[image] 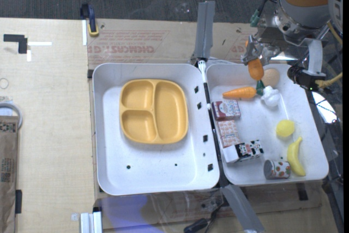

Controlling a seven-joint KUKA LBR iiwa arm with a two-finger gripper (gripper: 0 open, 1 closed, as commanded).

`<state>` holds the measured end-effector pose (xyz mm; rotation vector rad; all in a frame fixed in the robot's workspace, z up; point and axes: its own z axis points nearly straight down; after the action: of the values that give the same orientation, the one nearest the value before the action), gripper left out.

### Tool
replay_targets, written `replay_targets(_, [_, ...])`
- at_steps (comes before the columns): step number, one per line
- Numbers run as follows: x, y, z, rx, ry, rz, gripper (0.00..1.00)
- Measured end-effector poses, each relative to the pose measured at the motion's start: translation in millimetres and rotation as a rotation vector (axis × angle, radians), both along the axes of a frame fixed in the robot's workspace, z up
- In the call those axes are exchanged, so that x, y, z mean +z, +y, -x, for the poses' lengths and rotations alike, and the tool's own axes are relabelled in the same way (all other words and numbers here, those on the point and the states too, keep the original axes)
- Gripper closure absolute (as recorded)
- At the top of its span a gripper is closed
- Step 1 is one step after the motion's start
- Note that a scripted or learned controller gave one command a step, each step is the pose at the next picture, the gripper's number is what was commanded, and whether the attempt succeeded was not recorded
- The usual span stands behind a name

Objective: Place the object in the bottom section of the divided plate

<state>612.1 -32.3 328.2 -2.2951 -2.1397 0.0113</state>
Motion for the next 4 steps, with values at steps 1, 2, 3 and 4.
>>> replay_targets(1, [-126.9,68.4,34.7,-0.111,0.003,0.001,1.0])
replay_targets(2, [-11.7,93.4,18.9,-0.238,0.0,0.004,1.0])
replay_targets(3, [-7.4,93.3,18.6,-0.233,0.011,0.011,1.0])
replay_targets(4, [-66.2,120.9,2.4,-0.532,0.003,0.007,1.0])
